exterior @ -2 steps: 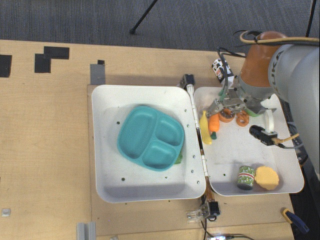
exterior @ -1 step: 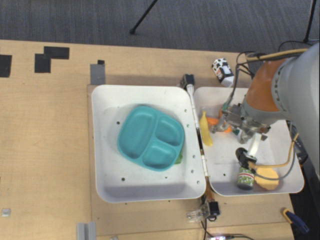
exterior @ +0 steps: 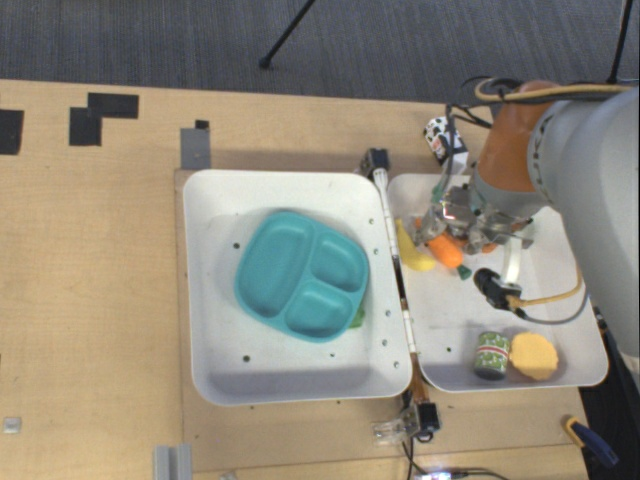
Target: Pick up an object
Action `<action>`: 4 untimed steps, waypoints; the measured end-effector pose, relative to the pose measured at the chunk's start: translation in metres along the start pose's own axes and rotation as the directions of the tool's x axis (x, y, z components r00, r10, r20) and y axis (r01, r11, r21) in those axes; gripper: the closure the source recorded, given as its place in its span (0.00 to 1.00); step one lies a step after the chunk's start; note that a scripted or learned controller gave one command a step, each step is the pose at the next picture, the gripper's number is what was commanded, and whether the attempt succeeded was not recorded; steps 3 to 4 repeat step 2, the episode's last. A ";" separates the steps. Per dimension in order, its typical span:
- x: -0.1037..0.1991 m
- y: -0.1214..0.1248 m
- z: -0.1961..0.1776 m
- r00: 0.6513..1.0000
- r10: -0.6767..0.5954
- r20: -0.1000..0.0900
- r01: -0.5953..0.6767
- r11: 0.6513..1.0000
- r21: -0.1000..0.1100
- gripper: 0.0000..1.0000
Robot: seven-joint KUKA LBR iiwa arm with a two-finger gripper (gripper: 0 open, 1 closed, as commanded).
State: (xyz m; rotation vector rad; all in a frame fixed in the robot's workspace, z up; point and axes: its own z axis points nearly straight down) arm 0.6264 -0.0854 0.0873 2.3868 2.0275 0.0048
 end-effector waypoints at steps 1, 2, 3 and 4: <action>0.002 0.001 -0.011 1.000 -0.002 -0.003 0.002 1.000 0.000 1.00; 0.003 -0.015 -0.120 0.974 0.225 -0.003 -0.225 0.974 0.007 1.00; 0.003 -0.015 -0.120 0.974 0.225 -0.003 -0.225 0.974 0.007 1.00; 0.003 -0.015 -0.120 0.974 0.225 -0.003 -0.225 0.974 0.007 1.00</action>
